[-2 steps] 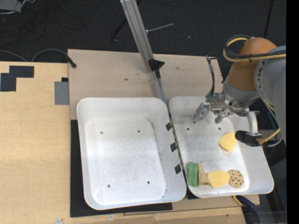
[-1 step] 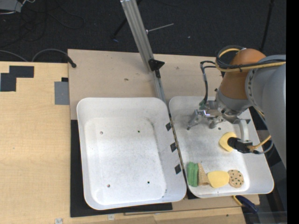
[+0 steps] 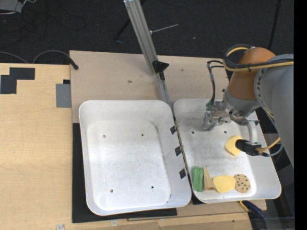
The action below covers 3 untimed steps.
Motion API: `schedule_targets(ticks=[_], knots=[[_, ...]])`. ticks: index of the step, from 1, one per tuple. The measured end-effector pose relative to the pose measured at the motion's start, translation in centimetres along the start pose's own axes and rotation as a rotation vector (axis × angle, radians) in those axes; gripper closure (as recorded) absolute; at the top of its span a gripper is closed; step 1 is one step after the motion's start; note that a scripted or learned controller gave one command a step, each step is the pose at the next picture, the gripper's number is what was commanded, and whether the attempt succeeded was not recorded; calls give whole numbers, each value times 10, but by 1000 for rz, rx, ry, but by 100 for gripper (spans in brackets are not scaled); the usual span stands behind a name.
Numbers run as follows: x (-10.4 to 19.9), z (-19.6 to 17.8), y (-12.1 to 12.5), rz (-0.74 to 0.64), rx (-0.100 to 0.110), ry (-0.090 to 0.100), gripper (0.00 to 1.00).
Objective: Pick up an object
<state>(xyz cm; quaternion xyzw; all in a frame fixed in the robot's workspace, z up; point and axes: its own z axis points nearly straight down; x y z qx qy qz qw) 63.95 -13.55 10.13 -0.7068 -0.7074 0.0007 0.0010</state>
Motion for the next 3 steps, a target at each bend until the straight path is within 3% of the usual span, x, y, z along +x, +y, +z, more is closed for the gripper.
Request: schedule_targets(ticks=[3], knots=[[-7,-134,-9,1,-5,-1,100]])
